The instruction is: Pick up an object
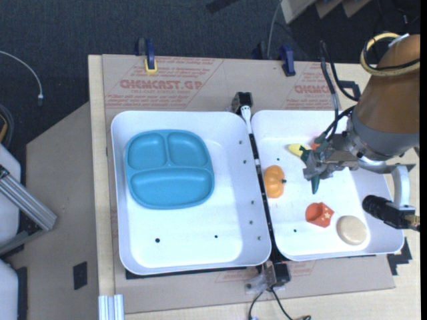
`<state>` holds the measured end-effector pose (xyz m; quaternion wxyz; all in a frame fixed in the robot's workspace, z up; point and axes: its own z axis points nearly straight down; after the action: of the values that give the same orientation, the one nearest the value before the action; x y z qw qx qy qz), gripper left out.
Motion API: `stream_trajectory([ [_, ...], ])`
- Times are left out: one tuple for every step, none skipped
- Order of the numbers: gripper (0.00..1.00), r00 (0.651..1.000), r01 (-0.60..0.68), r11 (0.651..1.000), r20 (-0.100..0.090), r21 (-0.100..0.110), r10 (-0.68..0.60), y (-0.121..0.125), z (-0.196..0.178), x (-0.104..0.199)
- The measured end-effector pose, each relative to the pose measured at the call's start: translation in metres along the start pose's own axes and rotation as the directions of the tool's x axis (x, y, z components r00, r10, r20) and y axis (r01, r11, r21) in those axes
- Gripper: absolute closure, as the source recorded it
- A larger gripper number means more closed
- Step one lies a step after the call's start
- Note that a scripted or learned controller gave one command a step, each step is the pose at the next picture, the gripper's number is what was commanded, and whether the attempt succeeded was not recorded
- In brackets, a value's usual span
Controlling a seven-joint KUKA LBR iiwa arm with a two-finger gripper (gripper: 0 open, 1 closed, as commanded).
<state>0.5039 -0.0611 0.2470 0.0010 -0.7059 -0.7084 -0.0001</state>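
Camera view. We see the gripper (315, 179) poised low over the middle of the right bin (373, 249); we cannot tell how its fingers stand. Candidate objects: an orange piece (273, 181) at the bin's left edge, a red piece (319, 215) and a cream disc (351, 230) toward its near right corner. We judge a descent here could land between them, closing on nothing.

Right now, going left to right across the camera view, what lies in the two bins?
Blue divided plate in the left bin → orange round object → gripper over the right bin → red object → cream round object.
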Motion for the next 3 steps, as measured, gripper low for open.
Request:
stream_trajectory([
  [1.00,1.000,0.001,1.000,0.000,0.001,-0.001,-0.001,0.015,0.047],
  [1.00,1.000,0.001,1.000,0.000,0.000,-0.001,-0.007,0.011,0.093],
  [1.00,1.000,0.001,1.000,0.001,0.003,-0.001,-0.009,0.026,0.140],
])
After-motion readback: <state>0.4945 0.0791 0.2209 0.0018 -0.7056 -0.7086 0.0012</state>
